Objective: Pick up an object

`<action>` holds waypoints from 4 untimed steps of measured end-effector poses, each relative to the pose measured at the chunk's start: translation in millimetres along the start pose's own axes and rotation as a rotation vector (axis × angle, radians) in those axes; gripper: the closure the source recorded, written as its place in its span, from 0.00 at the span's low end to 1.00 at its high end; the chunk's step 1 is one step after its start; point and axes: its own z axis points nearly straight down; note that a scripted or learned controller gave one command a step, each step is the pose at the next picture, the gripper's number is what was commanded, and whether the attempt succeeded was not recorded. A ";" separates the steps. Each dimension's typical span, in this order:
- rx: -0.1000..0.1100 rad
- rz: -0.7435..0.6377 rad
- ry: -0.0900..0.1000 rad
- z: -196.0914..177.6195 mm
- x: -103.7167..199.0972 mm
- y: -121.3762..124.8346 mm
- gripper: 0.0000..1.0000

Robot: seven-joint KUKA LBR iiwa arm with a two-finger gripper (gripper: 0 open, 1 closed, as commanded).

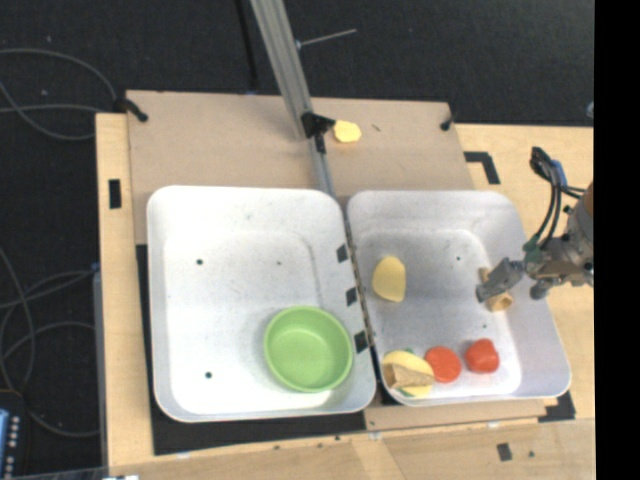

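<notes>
We start with the bench (pixel 250 148), broad and tan, carrying the two white bins side by side. The left bin (pixel 230 258) holds a green bowl (pixel 308 348) near its front right corner. The right bin (pixel 440 228) has the small stuff: a yellow piece (pixel 390 279) sits near its left wall, and along the front edge we see a yellow and tan lump (pixel 408 373), then an orange-red ball (pixel 443 364) touching it, then a red piece (pixel 483 356) just beside that. A metal pole (pixel 285 58) slants down to the gap between the bins, with a small yellow blob (pixel 347 132) on the board beside it. The gripper (pixel 497 290) hangs over the right bin's right side; whether its jaws are open or closed, we cannot tell.
</notes>
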 end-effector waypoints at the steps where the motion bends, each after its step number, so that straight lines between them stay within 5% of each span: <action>1: 0.000 0.001 0.000 -0.1 -0.2 0.0 0.00; 4: 0.001 0.006 -0.003 149.6 13.3 -6.7 0.00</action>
